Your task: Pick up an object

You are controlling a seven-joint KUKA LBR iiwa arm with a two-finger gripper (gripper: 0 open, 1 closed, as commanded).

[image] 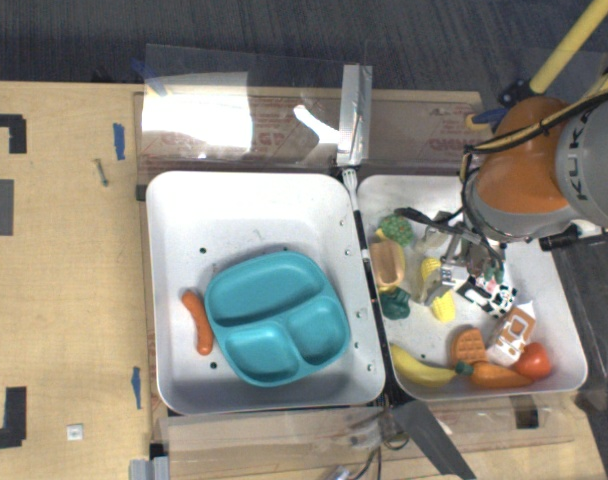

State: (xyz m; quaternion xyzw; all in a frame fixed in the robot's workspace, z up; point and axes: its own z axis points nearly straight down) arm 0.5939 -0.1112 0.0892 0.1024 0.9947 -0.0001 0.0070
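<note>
My gripper [450, 276] hangs low over the middle of the right bin [569, 303], under the grey arm with its orange band [519, 173]. Right by it lie a yellow piece [443, 309], a small yellow bit [429, 266] and a black-and-white toy [489, 294]. To its left sit a green vegetable [394, 231], a tan bun [387, 264] and a teal piece [395, 305]. Along the bin's front lie a banana [420, 368], a waffle-like cookie [469, 346], a carrot [494, 375], a red tomato [533, 361] and a white-and-orange carton [512, 332]. I see nothing lifted.
The left bin [174, 208] holds a teal divided plate [276, 316] and an orange sausage [198, 322] beside it. A clear plastic panel [244, 118] and a metal post [353, 113] stand behind the bins. A yellow pole [576, 30] slants at the upper right.
</note>
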